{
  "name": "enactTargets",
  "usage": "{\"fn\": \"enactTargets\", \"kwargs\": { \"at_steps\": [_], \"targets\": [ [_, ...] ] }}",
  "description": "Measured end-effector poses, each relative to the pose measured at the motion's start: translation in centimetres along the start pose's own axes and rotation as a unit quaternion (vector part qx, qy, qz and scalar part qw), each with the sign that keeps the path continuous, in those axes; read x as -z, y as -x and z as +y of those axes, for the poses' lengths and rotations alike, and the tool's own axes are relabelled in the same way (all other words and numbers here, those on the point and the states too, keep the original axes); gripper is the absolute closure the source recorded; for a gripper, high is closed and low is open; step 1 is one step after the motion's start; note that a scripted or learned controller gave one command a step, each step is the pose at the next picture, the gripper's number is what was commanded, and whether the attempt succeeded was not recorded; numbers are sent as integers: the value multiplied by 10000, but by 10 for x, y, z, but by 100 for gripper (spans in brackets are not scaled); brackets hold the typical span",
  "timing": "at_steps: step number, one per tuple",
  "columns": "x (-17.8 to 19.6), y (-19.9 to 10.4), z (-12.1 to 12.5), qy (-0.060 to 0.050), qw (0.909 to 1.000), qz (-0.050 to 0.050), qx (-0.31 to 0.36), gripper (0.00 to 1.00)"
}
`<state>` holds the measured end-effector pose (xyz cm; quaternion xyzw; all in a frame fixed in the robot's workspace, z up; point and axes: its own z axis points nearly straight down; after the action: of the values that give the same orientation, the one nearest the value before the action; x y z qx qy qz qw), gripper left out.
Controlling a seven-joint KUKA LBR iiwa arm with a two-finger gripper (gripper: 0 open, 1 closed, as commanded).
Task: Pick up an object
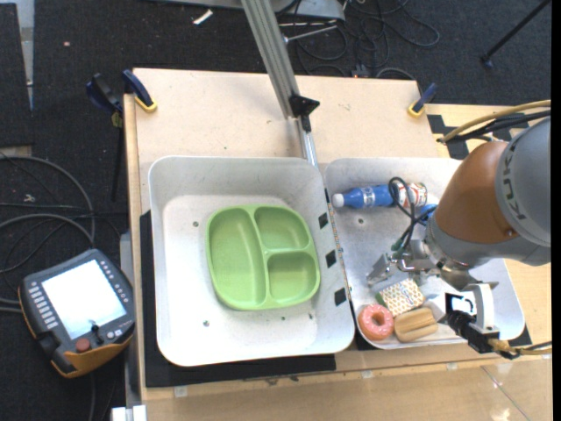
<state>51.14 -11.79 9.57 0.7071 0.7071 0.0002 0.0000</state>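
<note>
Left bin (175, 235): green divided plate (263, 257) sits mid-bin, three compartments, nothing in them. Stiff plastic, light, but wide and flat, so poor for a two-finger pinch except at the rim.

Right bin (351, 178): the pickable stuff is here. Blue bottle (366, 198) lies on its side at the far left, well apart from the rest. Looks rigid, round and slick, so likely to roll; take it across the body, not the cap.

Near edge of the right bin: pink donut (378, 322), a checkered block (401, 296) just beyond it, and a tan bread-like piece (415, 324) to the right, all packed close or touching. They look like toy food: light, probably a bit soft. The tan piece looks easiest, taken across its short side.

Tool (396, 266) sits low in the right bin, just above the checkered block, with cables (410, 202) trailing behind it. Can't tell the tool's opening from this angle, since the arm (491, 209) covers much of it. Nothing visibly held.

Risk: the near cluster is tight, so a grab may nudge the neighbours.
</note>
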Motion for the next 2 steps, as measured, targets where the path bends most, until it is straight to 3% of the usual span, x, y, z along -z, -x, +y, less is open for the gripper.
{"fn": "enactTargets", "kwargs": {
  "at_steps": [1, 2],
  "targets": [
    [10, 0, 1, 11, 10000, -2, 2, 100],
    [67, -3, 12, 28, 10000, -8, 17, 100]
  ]
}}
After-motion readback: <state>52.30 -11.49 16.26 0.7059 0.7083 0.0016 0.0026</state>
